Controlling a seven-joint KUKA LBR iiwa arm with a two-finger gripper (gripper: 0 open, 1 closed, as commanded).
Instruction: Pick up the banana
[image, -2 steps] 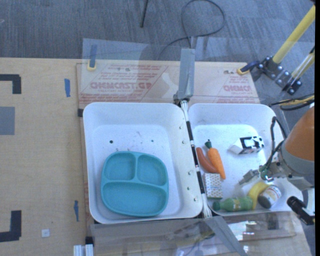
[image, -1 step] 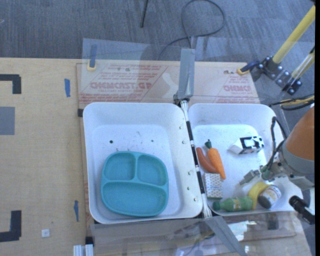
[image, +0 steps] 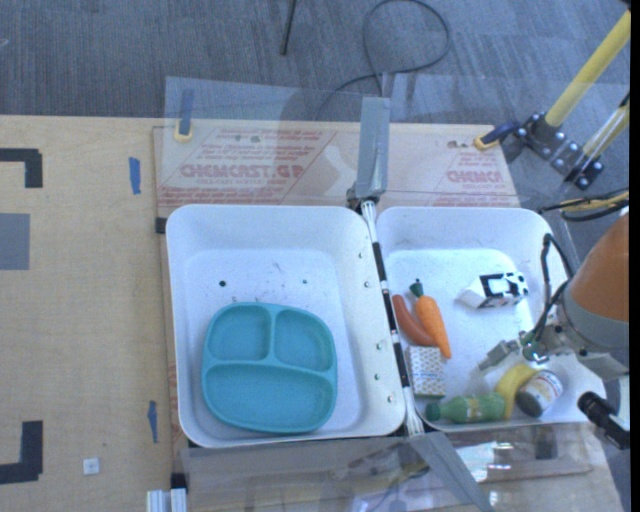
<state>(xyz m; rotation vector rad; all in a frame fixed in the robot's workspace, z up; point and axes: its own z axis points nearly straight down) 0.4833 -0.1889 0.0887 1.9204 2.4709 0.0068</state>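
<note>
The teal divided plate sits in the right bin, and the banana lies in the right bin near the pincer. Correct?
Not quite. The camera view shows the teal divided plate in the left bin, not the right. The banana does lie in the right bin, near the pincer.

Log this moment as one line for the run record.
task: pick up banana | claw: low in right bin, just above banana | grasp: not confirmed | near banana: green bottle

Banana (image: 514, 380) (yellow) beside end effector (image: 522, 352)
</note>
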